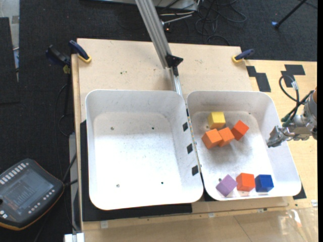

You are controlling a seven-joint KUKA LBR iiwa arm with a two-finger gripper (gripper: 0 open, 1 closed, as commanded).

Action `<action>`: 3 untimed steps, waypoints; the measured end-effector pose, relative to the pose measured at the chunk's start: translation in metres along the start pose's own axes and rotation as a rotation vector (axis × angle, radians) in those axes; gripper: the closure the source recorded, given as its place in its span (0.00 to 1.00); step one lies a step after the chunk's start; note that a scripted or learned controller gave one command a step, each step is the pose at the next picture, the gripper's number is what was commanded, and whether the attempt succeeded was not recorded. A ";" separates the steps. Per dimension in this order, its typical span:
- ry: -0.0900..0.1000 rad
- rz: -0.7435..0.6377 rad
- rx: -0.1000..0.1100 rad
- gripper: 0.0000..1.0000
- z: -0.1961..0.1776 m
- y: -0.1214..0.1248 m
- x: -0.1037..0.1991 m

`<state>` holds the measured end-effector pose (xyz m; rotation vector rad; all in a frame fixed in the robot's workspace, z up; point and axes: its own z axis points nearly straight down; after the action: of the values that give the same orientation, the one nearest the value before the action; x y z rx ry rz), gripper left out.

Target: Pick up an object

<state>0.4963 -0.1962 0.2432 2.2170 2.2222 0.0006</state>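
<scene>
The right bin (275, 115) holds several small blocks. A yellow cube (217, 119) sits toward the back, with two orange blocks (213, 138) (226, 134) just in front of it and a red-orange one (240, 129) to their right. Along the front wall lie a purple block (226, 185), a red-orange block (246, 181) and a blue block (264, 183). My gripper (275, 136) hangs at the bin's right rim, apart from every block, with nothing seen between its fingers.
The left bin (101, 105) lies beside the right one, sharing a middle wall. A metal pole (154, 26) slants in from the top to the bins' back edge. Clamps sit at the board's back corners (81, 52) (243, 55). A pendant (25, 190) rests lower left.
</scene>
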 end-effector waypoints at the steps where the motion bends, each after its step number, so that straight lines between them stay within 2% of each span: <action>1: 0.003 -0.004 0.002 1.00 0.011 0.022 0.047; 3: 0.003 -0.006 0.001 1.00 0.028 0.057 0.157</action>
<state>0.5528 -0.0392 0.2148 2.2131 2.2306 0.0024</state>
